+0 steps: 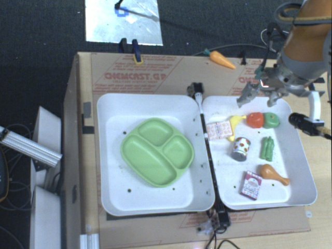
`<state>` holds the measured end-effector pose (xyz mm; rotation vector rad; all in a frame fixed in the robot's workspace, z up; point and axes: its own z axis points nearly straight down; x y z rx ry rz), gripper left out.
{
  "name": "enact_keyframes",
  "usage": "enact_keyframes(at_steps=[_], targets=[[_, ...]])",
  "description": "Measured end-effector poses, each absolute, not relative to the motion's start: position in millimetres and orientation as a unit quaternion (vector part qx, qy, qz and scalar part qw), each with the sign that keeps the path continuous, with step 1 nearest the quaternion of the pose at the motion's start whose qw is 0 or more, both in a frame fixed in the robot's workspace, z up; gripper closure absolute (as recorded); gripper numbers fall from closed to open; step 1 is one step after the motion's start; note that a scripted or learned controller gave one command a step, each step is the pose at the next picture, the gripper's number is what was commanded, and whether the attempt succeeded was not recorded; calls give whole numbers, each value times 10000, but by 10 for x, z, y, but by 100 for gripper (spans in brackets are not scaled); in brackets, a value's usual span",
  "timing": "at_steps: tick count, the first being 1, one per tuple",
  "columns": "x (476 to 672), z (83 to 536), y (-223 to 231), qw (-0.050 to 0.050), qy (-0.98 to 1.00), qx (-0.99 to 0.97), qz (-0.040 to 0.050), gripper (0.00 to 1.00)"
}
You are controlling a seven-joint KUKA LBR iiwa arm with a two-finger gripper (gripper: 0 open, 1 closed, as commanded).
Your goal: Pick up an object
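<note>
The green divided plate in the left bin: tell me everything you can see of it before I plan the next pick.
The green divided plate looks like pale green moulded plastic, rounded in outline, with three compartments: one at the far side, one to the right, and a larger one along the near left. Raised ridges separate them. It lies flat and right side up, turned at a slant, near the middle of the left bin, resting on the bin's floor. Nothing lies in it or touches it.

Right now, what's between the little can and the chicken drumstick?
In the camera view, the green bean bundle sits roughly between the can and the drumstick, a bit above that line; otherwise bare white bin floor.
</note>
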<state>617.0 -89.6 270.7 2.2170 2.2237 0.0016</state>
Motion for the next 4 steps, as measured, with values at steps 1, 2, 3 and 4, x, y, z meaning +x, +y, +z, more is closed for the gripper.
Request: enact_keyframes(at_steps=[1, 2, 3, 4], targets=[[5920, 1444, -1493, -10, 7070, 7072, -16, 0], [6727, 914, -1658, 75, 7082, 7059, 32, 0], [6728, 1008, -1649, 71, 7093, 7048, 35, 100], [6705, 1841, -930, 25, 7093, 7049, 29, 100]])
